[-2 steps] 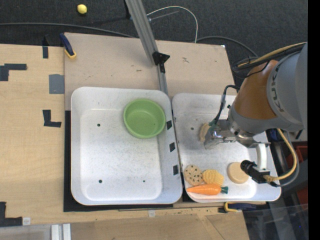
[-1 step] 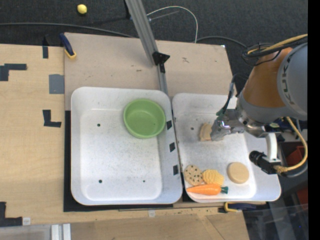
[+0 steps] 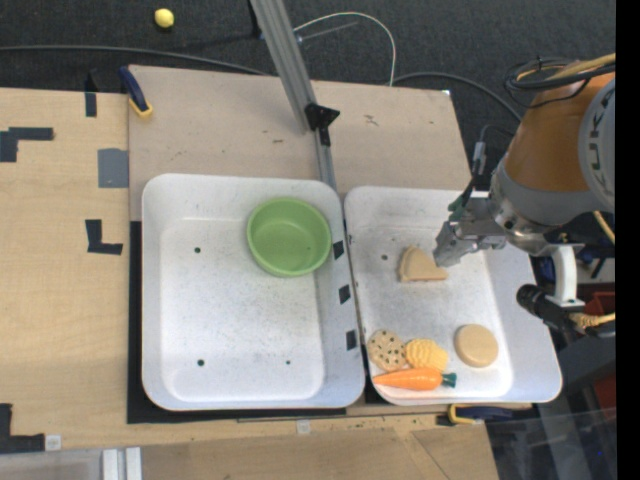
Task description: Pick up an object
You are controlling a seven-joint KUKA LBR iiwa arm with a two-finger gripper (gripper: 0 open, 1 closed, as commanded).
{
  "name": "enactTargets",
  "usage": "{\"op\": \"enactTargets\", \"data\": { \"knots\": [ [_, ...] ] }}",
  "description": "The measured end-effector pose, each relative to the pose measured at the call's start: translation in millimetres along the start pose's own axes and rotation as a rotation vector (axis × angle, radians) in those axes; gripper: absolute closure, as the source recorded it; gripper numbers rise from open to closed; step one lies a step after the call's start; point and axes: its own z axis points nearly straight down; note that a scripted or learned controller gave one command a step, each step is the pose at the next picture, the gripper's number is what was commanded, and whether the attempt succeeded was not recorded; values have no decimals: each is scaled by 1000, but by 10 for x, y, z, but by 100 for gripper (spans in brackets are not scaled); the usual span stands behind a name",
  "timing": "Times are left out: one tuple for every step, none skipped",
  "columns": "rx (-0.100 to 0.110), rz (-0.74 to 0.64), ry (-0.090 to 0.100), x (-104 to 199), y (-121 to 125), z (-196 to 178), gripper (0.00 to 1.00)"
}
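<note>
In the right bin (image 3: 400,218) lie a tan wedge-shaped piece (image 3: 420,266), a round tan bun (image 3: 477,345), a brown cookie (image 3: 384,349), a yellow ridged piece (image 3: 426,353) and an orange carrot (image 3: 412,379). My gripper (image 3: 448,250) hangs low over the right bin, its tips just at the wedge's upper right edge. Nothing is visibly held between the fingers. A green bowl (image 3: 289,236) sits in the left bin (image 3: 180,298), near its upper right.
A slanted metal pole (image 3: 290,58) runs from the top down to the seam between the bins. Cables (image 3: 350,28) loop behind the bench. A yellow ball (image 3: 164,17) lies on the dark floor at the top left. The arm's bulk (image 3: 560,168) covers the right bin's far right side.
</note>
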Motion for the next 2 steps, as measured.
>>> {"op": "enactTargets", "data": {
  "knots": [
    [5,-5,2,503,90,-60,100],
    [6,-5,1,1037,261,76,100]
  ]
}}
